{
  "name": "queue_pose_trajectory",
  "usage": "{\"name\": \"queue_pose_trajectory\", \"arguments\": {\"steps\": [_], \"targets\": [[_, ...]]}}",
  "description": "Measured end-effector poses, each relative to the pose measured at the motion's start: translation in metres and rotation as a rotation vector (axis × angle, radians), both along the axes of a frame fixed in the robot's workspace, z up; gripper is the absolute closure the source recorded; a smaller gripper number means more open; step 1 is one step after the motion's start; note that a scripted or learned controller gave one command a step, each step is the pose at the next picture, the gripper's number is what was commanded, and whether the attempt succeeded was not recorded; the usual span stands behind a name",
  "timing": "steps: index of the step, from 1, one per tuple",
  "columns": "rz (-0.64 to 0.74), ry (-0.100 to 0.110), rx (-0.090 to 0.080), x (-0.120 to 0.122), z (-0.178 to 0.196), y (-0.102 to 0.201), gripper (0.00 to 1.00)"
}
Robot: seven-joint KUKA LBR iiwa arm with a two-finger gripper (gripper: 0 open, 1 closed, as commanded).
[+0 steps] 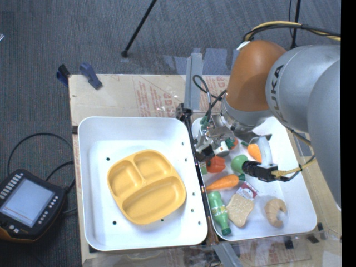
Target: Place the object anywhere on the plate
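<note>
Cardboard-topped bench (139, 93), grey carpet (67, 26), yellow plate (147, 186), claw (203, 149) grip unclear

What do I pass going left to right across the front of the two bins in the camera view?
Yellow plate in the left bin → green bottle → slice of bread → croissant, the last three in the right bin.

Smooth, seemingly plastic yellow plate (146, 186); glossy white bins (89, 138); matt cardboard (139, 93).
</note>
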State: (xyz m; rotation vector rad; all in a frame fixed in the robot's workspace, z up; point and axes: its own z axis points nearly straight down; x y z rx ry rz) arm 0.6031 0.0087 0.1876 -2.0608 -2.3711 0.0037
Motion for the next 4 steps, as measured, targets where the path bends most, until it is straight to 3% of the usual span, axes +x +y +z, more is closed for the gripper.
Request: {"name": "queue_pose_trajectory", "arguments": {"steps": [1,2,3,4], "targets": [[-0.054,-0.014,-0.009,0.004,-0.028,0.025,1.0],[0.096,0.005,0.001,0.018,-0.002,0.09,1.0],[0.054,-0.008,0.003,0.024,-0.074,0.139,1.0],[0.049,-0.008,0.004,0.042,-0.099,0.188,1.0]]}}
